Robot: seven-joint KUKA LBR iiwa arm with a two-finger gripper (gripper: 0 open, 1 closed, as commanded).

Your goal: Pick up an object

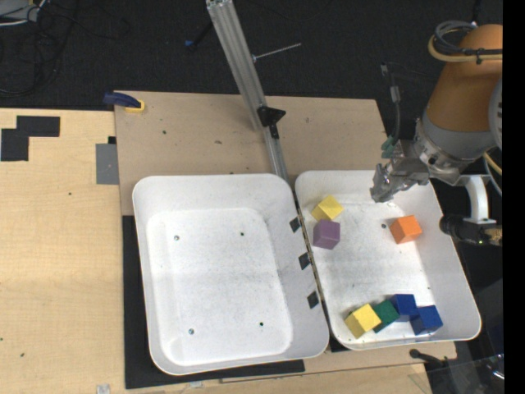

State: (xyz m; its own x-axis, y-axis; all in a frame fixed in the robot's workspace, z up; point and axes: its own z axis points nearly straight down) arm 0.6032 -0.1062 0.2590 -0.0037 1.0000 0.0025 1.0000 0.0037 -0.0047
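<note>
The right bin (443,261) holds several small blocks. A yellow block (328,208) and a purple block (326,234) lie near its left wall. An orange block (405,229) sits toward the right side. At the front edge a yellow block (362,319), a green block (385,313) and two blue blocks (416,313) cluster together. My gripper (384,189) hangs over the bin's back edge, up and to the left of the orange block, with nothing seen between its fingers.
The left bin (164,195) sits beside the right one, with black clips along the shared wall. A slanted aluminium rail (242,64) rises behind the bins. A blue and yellow clamp (125,101) sits at the bench's back left corner.
</note>
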